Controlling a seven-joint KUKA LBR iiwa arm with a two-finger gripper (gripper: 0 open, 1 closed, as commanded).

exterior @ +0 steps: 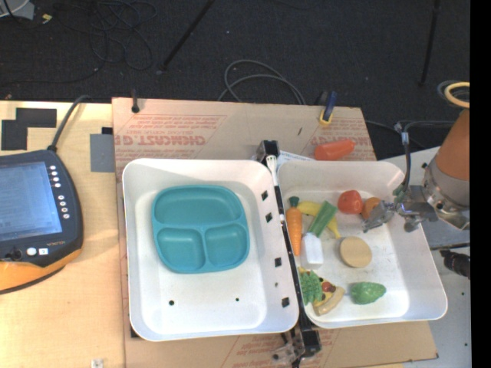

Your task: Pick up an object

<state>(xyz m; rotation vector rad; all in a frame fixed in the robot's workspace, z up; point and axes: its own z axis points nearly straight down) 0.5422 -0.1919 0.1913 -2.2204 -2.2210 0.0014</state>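
Tomato [350, 201] sits in my right bin [418, 301], just beside the gripper [381, 215], whose fingers I can't read as open or closed; crowded neighbours could spoil my grasp.

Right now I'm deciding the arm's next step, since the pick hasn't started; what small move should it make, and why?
Probably ease the gripper down and a little left toward the tomato. It sits at the right bin's upper right, holding nothing, and the tomato is the closest item, with a small orange piece right beside it.
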